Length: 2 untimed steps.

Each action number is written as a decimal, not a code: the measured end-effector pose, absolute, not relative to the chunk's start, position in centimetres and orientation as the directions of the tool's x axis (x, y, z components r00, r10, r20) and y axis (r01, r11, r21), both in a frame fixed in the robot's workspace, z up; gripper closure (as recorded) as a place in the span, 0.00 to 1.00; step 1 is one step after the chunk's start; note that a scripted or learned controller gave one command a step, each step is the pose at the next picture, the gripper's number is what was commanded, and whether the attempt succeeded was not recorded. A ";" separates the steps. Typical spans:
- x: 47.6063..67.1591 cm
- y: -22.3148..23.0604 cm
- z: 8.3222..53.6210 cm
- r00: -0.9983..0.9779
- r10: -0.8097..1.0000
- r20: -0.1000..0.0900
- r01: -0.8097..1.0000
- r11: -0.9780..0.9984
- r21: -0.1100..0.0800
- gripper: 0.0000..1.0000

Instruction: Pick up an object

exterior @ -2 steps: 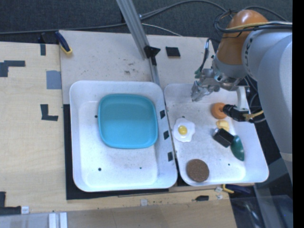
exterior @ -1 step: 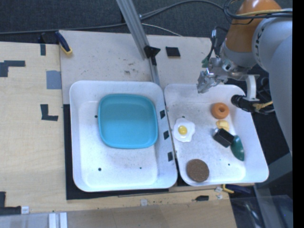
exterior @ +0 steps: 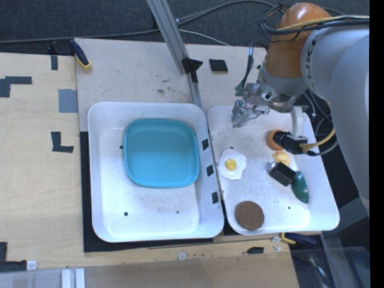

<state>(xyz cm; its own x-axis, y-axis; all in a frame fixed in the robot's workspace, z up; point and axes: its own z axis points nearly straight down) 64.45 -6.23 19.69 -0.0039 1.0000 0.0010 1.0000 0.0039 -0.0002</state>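
Arm in from the right, orange band above the wrist, gripper hanging over the far left corner of the right bin. Fingers pointing down, close together at the tips, nothing visible between them; touching the bin floor or just above it, can't tell.

Right bin contents:
- fried egg near the left wall, just below the gripper, apart from it
- brown round cookie at the near edge
- orange round piece at the right, partly hidden by a black part of the arm
- small yellow piece just below that
- black block touching a dark green piece, right side

Left bin: teal square plate lying flat, toward the far side

Tabletop in light wood with grey and black tape marks; metal bar slanting down to the gap between the bins; cables at the far side
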 end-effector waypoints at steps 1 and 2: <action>61.1 -1.7 20.2 -0.004 1.000 0.001 1.000 0.004 0.000 1.00; 58.7 2.8 21.8 -0.004 1.000 0.001 1.000 0.004 0.001 1.00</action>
<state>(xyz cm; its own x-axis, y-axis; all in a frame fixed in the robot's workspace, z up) 58.72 2.78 21.79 -0.0042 1.0000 0.0011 1.0000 0.0042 0.0007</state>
